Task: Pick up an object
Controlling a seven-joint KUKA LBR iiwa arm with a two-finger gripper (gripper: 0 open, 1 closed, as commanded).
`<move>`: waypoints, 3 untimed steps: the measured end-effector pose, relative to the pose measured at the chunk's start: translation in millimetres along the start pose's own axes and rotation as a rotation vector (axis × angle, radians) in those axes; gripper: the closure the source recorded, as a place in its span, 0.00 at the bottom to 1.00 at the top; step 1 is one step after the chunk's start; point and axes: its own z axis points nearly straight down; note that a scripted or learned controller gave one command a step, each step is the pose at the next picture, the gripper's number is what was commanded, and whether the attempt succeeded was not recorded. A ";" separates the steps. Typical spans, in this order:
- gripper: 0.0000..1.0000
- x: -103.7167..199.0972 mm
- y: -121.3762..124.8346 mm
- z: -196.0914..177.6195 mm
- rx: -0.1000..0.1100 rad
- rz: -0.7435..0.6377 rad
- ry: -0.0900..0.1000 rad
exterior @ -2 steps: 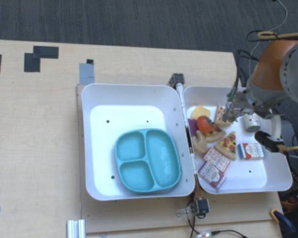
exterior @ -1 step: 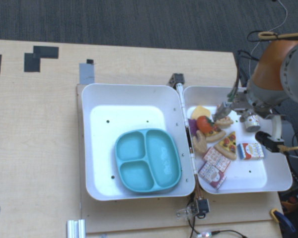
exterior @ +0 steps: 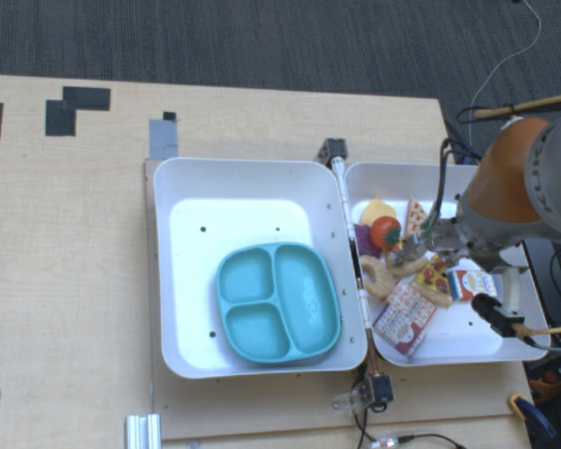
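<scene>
The right bin [exterior: 467,344] holds a jumble of toy food: an orange-red round piece [exterior: 385,231], a yellow piece [exterior: 378,210], a pizza slice [exterior: 416,217], a tan ring-shaped piece [exterior: 376,277], a patterned packet [exterior: 405,317], a small red and white carton [exterior: 471,282] and another pizza-like piece [exterior: 436,283]. My gripper [exterior: 413,248] reaches in from the right and hangs low over the middle of this pile, just right of the orange-red piece. Its fingers blend into the clutter beneath them.
The left bin [exterior: 192,204] carries a blue three-compartment plate [exterior: 279,301] in its front half. The grey arm with its orange band [exterior: 505,181] covers the right bin's far right side. Cables run along the bench's right edge.
</scene>
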 end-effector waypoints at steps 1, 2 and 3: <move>1.00 -0.2 2.3 -11.9 -0.006 -0.001 -0.002; 0.00 -0.2 2.1 -11.7 -0.005 -0.001 -0.002; 1.00 0.5 3.6 -22.5 -0.008 -0.003 -0.001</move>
